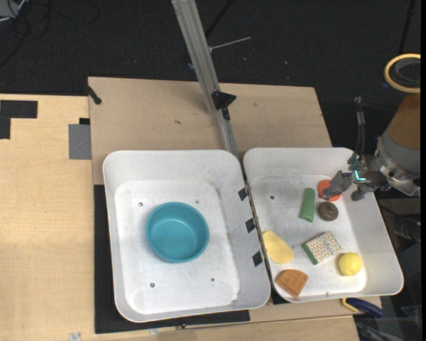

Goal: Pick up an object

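Nearest the camera, at the bottom edge of the right bin (383, 284), lies a tan waffle-like piece (292, 282), w/ a pale yellow oblong item (277, 247) just above-left of it. Next to those, towards the right: a small green-edged block w/ a checkered top (321, 247), tilted, and a yellow lemon-like ball (350, 263) near the bin's lower right corner. All four sit apart, none touching as far as can be seen.

Further up in the same bin, a green cylinder (308, 204) lies roughly upright in the view, slightly tilted. Just beside it on the right is a small dark brown round item (328, 211). Above that, an orange-red object (329, 188) sits right at the gripper (343, 182), which is low over the bin's upper right area. Dark fingers reach toward the orange-red thing and overlap it, but can't tell if they're apart or closed, or if anything is actually betw. them. Small cyan light glows on the gripper body.

Arm (405, 137) comes in from the right, orange band visible above the grey wrist.

Left bin (128, 169) holds a teal bowl (177, 231), upright, about mid-bin, well apart from everything else. Both bins sit side by side, rims meeting w/ black clips along the join. Behind them, a slanted aluminium rail (201, 52) rises from the brown board (270, 112) toward the top of the view.
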You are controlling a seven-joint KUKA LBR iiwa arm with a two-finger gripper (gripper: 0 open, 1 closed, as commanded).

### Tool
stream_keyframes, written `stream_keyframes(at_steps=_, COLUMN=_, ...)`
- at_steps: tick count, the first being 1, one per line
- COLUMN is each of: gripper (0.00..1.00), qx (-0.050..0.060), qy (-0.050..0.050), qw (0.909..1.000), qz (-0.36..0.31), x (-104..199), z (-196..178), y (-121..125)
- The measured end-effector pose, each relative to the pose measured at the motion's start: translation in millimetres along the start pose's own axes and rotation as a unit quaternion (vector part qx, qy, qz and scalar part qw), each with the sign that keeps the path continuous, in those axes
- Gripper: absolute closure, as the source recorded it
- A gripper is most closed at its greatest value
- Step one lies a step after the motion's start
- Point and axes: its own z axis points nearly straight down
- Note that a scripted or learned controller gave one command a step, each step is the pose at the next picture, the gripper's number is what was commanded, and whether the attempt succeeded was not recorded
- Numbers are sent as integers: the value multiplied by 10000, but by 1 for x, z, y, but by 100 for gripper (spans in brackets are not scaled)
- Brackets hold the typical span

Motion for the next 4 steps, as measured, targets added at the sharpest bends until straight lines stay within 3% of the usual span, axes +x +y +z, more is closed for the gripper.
stream_keyframes(at_steps=1, gripper=0, qx=0, qy=0, qw=10000, qz=0, x=0, z=0, y=0)
stream_keyframes(at_steps=2, gripper=0, qx=24, qy=6, qw=10000, qz=-5, x=5, z=57, y=7)
stream_keyframes(at_steps=3, gripper=0, qx=24, qy=5, qw=10000, qz=-1, x=5, z=111, y=-4)
stream_keyframes(at_steps=4, gripper=0, qx=5, qy=1, qw=10000, qz=-3, x=6, z=123, y=-5)
